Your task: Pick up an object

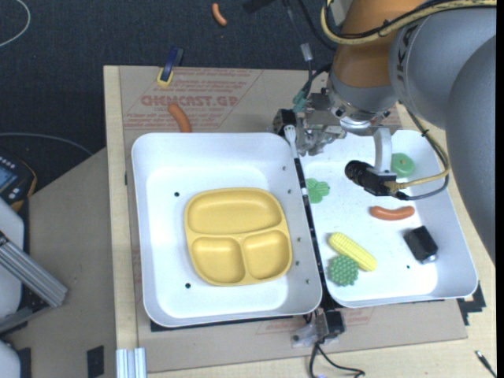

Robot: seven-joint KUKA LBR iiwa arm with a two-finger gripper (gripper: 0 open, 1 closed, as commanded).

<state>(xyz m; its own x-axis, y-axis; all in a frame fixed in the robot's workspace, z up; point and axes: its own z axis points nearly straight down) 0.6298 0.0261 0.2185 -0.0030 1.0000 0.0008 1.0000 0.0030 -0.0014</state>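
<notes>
seen from above, the gripper is held over the back left corner of the right bin, its opening not discernible, while a corn cob, sausage and black block lie apart in that bin.

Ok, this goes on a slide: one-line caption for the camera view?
Grey-and-orange arm's gripper hovers at the right white bin's far-left corner; yellow divided tray sits in the left bin.

The arm is smooth grey with a rounded orange band above the wrist. Yellow and black cables loop over it. The gripper is dull metal.
</notes>
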